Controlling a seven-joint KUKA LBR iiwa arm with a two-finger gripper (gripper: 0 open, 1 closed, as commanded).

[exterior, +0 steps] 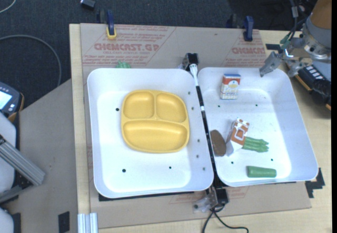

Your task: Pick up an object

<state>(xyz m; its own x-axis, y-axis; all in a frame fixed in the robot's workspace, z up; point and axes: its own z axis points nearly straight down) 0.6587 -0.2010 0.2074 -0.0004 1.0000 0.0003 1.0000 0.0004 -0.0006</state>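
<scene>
Two shallow white bins sit side by side on the bench: the left bin (105, 174) carries a yellow three-compartment plastic plate (155, 121), and the right bin (297, 121) has all the loose stuff, so that's where we'd expect the pick to happen.

In the right bin we count a small red-and-white carton (230, 85) standing near the far wall, a second red-and-white pack (239, 133) lying tilted around the middle, a green ridged toy vegetable (256, 145) touching that pack on its right side, a brown oval piece (217, 142) just beside the inner wall, and a green stubby cylinder (261, 172) near the front edge.

The gripper (269, 64) hangs over the bin's far right corner, just outside the rim, up off everything. We can't tell how its fingers are set from this angle, and we see nothing in it.

The relation that matters, as we read it: everything lies toward the camera and to the view's left of the gripper. The standing carton is the nearest target, a short move leftward. The middle cluster is further in, and the vegetable's long axis runs roughly left-right, so closing across it looks more sensible than along it. The pack leaning on it could get dragged along, though.
</scene>
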